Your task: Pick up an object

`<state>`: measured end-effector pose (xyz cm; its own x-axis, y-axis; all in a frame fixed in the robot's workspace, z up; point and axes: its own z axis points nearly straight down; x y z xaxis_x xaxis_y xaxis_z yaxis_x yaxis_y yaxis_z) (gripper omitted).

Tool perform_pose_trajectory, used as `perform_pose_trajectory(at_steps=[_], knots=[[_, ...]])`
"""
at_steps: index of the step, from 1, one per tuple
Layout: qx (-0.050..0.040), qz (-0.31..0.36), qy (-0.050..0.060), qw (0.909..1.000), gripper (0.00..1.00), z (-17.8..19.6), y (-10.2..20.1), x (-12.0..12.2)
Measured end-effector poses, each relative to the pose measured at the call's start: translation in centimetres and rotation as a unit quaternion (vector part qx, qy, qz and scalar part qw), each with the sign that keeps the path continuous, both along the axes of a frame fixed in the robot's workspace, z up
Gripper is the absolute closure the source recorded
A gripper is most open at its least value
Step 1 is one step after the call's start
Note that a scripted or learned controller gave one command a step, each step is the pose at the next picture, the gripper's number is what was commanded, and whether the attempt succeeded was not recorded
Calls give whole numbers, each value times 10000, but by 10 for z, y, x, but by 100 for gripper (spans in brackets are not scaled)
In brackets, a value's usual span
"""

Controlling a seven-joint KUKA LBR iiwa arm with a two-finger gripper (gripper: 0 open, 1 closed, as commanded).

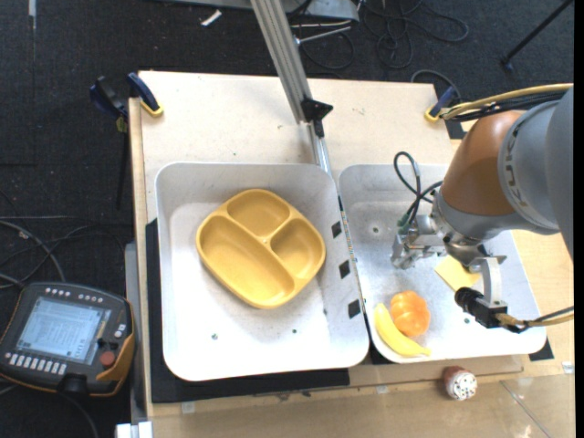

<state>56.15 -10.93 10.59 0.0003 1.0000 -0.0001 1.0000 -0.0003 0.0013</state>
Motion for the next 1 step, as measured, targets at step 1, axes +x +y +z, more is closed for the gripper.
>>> perform_pose_trajectory(at_steps=[1], knots=[[-7, -4, -17, 10000, 100, 46, -8, 2]])
